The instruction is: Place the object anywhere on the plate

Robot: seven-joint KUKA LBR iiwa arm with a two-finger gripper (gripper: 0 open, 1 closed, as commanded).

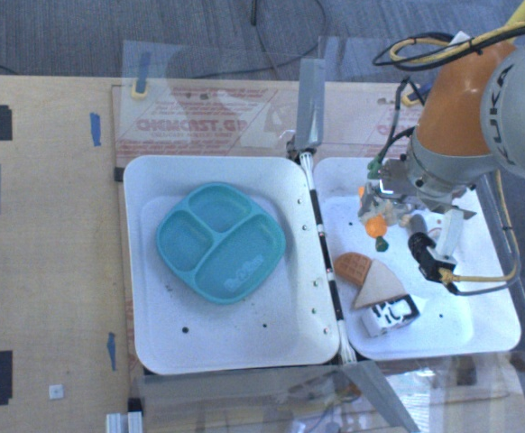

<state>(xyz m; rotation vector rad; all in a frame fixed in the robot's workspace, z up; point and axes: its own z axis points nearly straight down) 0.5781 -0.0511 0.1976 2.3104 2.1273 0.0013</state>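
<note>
We see the arm (pixel 465 106) reaching in from the right, its orange band above the wrist, bent down over the right bin (pixel 488 332). The claw (pixel 384 207) hangs low over the far left part of that bin. A small orange carrot-like toy (pixel 375 227) with a green tip sits right at the claw, but the wrist hides the contact, so we cannot tell whether the claw is released or clenched. Just nearer than the carrot lie a waffle-like brown piece (pixel 353 266), a tan wedge (pixel 382 284) and a black-and-white block (pixel 391 314). The teal divided plate (pixel 221 241) rests in the left bin (pixel 154 332), well apart from the carrot. Cables (pixel 425 48) partly cut off at the frame's top.
</note>
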